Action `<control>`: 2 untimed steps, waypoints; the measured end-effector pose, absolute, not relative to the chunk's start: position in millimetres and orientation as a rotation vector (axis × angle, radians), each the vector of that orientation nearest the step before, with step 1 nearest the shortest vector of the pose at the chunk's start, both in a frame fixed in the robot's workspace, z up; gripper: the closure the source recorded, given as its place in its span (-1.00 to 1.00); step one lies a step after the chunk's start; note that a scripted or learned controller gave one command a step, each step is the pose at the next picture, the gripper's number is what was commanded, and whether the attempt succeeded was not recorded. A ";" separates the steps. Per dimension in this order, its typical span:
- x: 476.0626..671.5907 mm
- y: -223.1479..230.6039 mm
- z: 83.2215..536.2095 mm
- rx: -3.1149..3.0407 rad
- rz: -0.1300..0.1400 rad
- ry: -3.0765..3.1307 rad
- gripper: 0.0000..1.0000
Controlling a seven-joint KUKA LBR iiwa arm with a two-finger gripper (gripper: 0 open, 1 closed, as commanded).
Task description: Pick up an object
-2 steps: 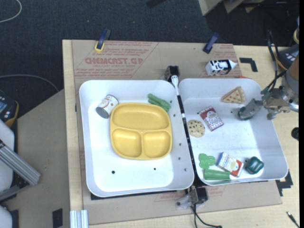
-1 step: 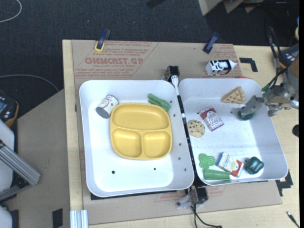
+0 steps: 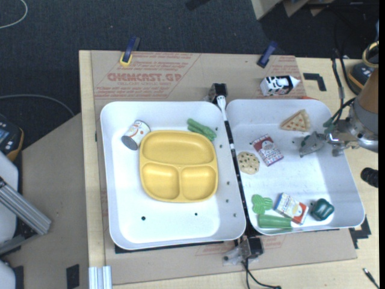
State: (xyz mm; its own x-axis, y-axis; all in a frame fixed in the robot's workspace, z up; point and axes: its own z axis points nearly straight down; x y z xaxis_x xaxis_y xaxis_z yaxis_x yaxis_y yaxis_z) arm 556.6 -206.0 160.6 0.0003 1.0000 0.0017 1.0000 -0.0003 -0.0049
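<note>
Two white bins sit side by side on a board. The left bin (image 3: 114, 179) holds a yellow tray (image 3: 178, 164) at centre, a small can (image 3: 135, 133) on its side at the tray's upper left, and a green pod (image 3: 201, 128) at its upper right. The right bin (image 3: 337, 185) holds a waffle wedge (image 3: 295, 121) near the top, a red packet (image 3: 266, 150) beside a cookie (image 3: 247, 162), and along the bottom green pieces (image 3: 264, 212), a small carton (image 3: 290, 208) and a dark green object (image 3: 322, 209). The gripper (image 3: 313, 143) hangs over the right bin's upper right. A black-and-white carton (image 3: 279, 85) lies on the board above it.
</note>
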 end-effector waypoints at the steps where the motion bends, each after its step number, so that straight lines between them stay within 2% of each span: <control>1: 560.5 -196.3 108.3 -2.217 0.003 -2.219 -1.00; 2: 560.4 -195.6 83.7 -2.218 0.002 -2.220 -1.00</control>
State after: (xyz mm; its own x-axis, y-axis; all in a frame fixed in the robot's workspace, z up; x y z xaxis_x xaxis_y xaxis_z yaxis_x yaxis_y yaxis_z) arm 560.4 -195.6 83.7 -0.0008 1.0000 0.0015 1.0000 0.0008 -0.0035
